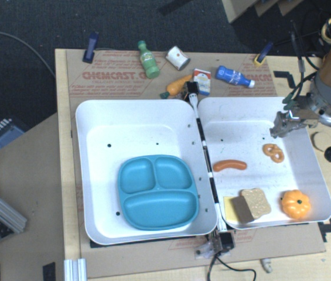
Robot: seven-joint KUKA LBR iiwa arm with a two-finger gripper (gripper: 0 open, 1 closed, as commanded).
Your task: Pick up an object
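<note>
Camera view: left bin (95, 127) holds a blue tray (157, 191) (3 compartments); pincer (281, 126) state unclear.

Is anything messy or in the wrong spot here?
Yes. Several toys lie outside the bins on the board behind them: a green bottle, a blue bottle, a white can and a small carton, all tipped on their sides. Inside the bins nothing looks spilled.
</note>
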